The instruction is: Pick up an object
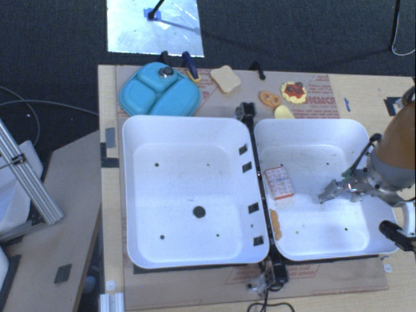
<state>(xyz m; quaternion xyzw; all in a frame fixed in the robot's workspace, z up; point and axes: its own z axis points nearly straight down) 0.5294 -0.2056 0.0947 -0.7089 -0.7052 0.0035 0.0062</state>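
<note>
Arm: I am watching the grey arm (pixel 396 149) reaching in from the right, its orange band sitting over the right bin's (pixel 325 132) far edge.
Gripper: I am seeing the gripper (pixel 327 195) hanging low over the middle of the right bin, its tips pointing left; nothing is sitting between the tips, and I cannot tell how far apart they are standing.
Small card: a white card with red print (pixel 279 182) is lying flat in the right bin near its left wall, well apart from the gripper.
Orange piece: a thin orange piece (pixel 275 224) is lying against the right bin's left wall, just below the card.
Left bin: I am seeing a dark round spot (pixel 199 212) on the floor of the left bin (pixel 149 129).
Behind the bins: a blue divided plate (pixel 160 91), a toast slice (pixel 225 78), a pretzel-like piece (pixel 269 99), a small pizza toy (pixel 294 91) and a yellow piece (pixel 283 112) are resting on the bench (pixel 351 90).
</note>
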